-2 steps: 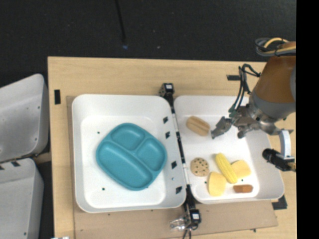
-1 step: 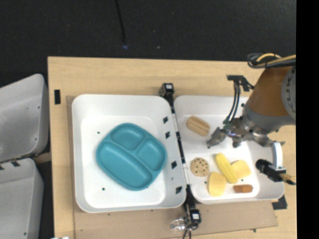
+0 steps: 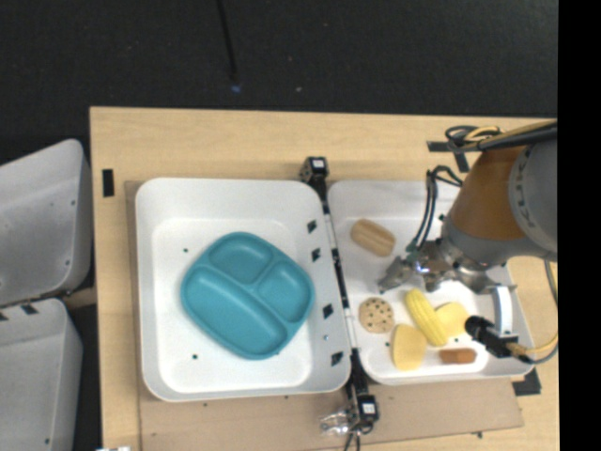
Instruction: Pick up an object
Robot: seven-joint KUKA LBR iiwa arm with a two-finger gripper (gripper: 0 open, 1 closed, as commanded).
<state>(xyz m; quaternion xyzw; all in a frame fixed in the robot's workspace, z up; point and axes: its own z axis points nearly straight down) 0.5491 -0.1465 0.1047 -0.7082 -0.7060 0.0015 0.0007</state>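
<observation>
Over the right bin (image 3: 376, 200), the gripper (image 3: 406, 272) hangs low; whether it is spread or closed I cannot tell. Just below and to its right lies the corn cob (image 3: 427, 318), long axis slanting down-right. A cookie (image 3: 377, 315) sits beside, a bread roll (image 3: 373, 237) above-left; the teal tray (image 3: 246, 294) occupies the left bin (image 3: 160, 205).

Arm (image 3: 512, 195) cut off at right edge; fingers' state unclear.

Robot lab: wooden bench (image 3: 235, 144), twin white bins (image 3: 150, 252), cabling.
</observation>
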